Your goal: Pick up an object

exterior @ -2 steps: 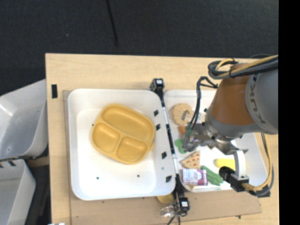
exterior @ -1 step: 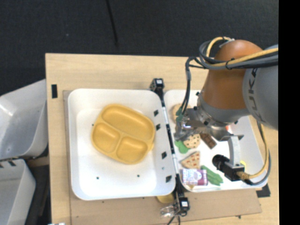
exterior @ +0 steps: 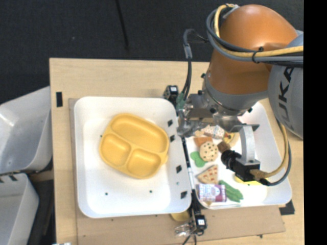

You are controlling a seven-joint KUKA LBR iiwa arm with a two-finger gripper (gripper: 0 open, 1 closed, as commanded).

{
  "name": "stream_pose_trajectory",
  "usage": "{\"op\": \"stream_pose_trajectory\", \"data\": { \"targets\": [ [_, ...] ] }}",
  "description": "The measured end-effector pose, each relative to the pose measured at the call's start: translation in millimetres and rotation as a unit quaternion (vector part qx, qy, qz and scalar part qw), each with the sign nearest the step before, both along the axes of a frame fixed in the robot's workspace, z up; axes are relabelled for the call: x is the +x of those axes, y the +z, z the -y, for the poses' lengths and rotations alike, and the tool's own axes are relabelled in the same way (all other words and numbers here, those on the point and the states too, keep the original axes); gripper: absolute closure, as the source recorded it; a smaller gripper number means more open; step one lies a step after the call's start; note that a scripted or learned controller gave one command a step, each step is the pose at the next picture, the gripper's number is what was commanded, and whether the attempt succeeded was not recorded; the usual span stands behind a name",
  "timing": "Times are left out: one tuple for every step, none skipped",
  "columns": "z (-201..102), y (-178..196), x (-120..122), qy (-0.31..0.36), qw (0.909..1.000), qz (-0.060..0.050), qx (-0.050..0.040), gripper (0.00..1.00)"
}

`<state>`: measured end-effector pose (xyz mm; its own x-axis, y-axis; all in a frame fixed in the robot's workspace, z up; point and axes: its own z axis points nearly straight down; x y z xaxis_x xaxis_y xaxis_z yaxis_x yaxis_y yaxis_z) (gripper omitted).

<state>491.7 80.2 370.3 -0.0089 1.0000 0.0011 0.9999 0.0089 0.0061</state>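
Note:
The right bin (exterior: 273,137) holds several small toy foods. A round chocolate-chip cookie (exterior: 208,150) lies next to a green piece (exterior: 196,158). A pizza slice (exterior: 208,174) sits below them. A purple and white carton (exterior: 211,192) and a green pod (exterior: 232,192) lie at the front edge. My gripper (exterior: 196,121) hangs low over the bin's back left corner, just above a brown item (exterior: 203,141) and a pale wrapped item (exterior: 217,132). The orange wrist hides most of it.
The left bin (exterior: 89,188) holds a yellow divided plate (exterior: 134,146) near its middle. The wall between the two bins runs just left of the gripper. Bare wooden bench surrounds both bins, and a white object stands off the bench at the left.

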Motion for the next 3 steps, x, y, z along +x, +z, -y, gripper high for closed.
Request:
{"op": "stream_pose_trajectory", "data": {
  "targets": [
    [5.5,2.7,0.8,0.000,1.0000,-0.007,-0.0045,1.00],
    [24.9,-101.2,36.0,-0.006,0.9999,-0.010,-0.0031,1.00],
    [24.5,-88.4,37.0,-0.002,1.0000,-0.009,-0.0030,1.00]
  ]
}}
